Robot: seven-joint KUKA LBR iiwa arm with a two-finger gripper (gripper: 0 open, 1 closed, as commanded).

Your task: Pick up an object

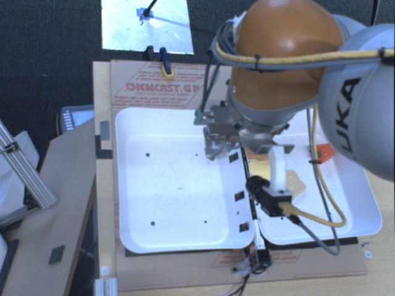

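My gripper (216, 145) is a grey metal piece under the orange band (287, 39). It hangs over the right part of the left bin (133, 184), close to the divider between the bins. The arm covers much of the right bin (361, 217). There I see an orange object (324, 153) by the arm's edge and a pale yellow object (295, 182) near the middle. Both lie to the right of the gripper and apart from it. I see nothing held in the gripper.
A white bracket with a black connector (271, 200) and a yellow cable (324, 217) hangs from the arm over the divider. Both bins rest on a cardboard sheet (154, 88). A silver plate (145, 17) lies behind, and metal rails (24, 171) stand at the left.
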